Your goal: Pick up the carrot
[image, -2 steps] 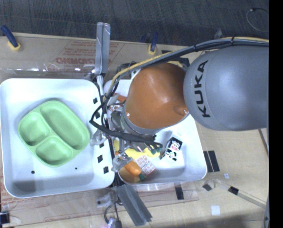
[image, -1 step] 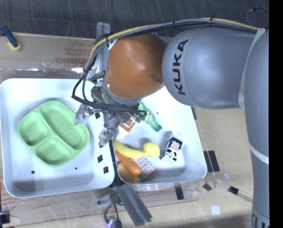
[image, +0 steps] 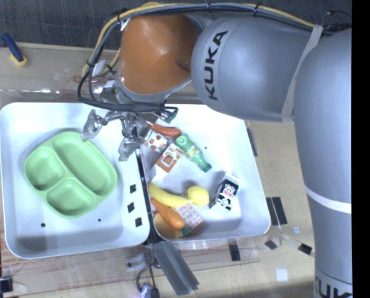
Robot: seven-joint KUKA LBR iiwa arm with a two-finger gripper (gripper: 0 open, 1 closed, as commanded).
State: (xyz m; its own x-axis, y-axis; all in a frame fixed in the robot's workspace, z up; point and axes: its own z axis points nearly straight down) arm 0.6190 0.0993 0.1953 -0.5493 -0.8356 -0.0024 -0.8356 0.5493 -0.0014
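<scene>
The carrot point(image: 167, 215) is a short orange piece lying near the front edge of the right bin point(image: 250, 185), just under a yellow banana point(image: 165, 197) and beside a small snack packet point(image: 190, 215). My gripper point(image: 110, 135) hangs at the back of the bins, over the left bin's right side near the divider, well behind the carrot. Its two metal fingers point(image: 92, 125) are spread open with nothing between them.
A green divided plate point(image: 70, 172) fills much of the left bin point(image: 14, 228). The right bin also holds a sausage point(image: 166, 130), a green bottle point(image: 195, 153), a brown-and-white carton point(image: 167, 161), a lemon point(image: 199, 195) and a cow-patterned carton point(image: 227, 195).
</scene>
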